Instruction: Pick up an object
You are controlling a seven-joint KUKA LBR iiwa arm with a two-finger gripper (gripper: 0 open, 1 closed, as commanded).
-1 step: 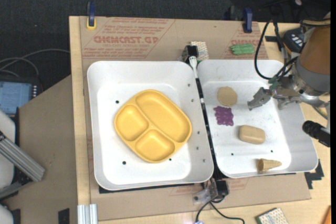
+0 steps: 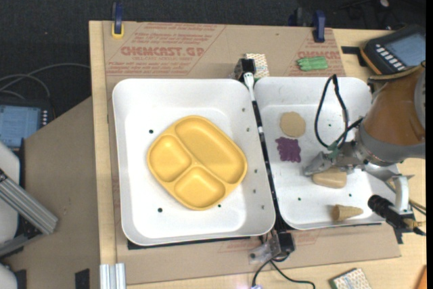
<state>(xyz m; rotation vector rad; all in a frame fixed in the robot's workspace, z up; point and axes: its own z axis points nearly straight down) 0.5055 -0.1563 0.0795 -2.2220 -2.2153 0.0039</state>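
Though the arm hides much of it, the hand (image 2: 326,164) hangs in the right bin (image 2: 308,213), seemingly touching a tan wedge (image 2: 329,179) whose long axis runs left-right; I cannot tell whether it grips anything.

The bench (image 2: 169,51) bears 2 white bins (image 2: 128,145) side by side, touching

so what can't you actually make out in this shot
- Gripper: camera view, the wrist and cable cover its fingers, so open or shut is unclear.
- Tan block: whether the gripper touches it is hidden by the arm.
- Right bin: its far right side is covered by the arm.
- Purple piece: too small to identify.
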